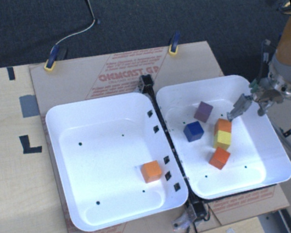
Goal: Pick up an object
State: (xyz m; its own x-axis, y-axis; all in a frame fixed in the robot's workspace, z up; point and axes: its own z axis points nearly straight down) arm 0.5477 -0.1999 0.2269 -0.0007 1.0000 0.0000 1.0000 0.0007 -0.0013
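Red block point(219, 158) in right bin point(267, 172); fingers point(237, 108) above, state unclear.

Even, fairly bright light falls from above — the two white bins point(63, 155) glare nearly blank, their walls hard to read. Shadows are short and soft beside the blocks point(151, 171). The whole frame is mildly soft and grainy — the arm point(287, 68) at the bench's right edge blurs, small details smear.

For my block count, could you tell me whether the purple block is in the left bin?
No, the purple block lies in the right bin, beside the blue block.
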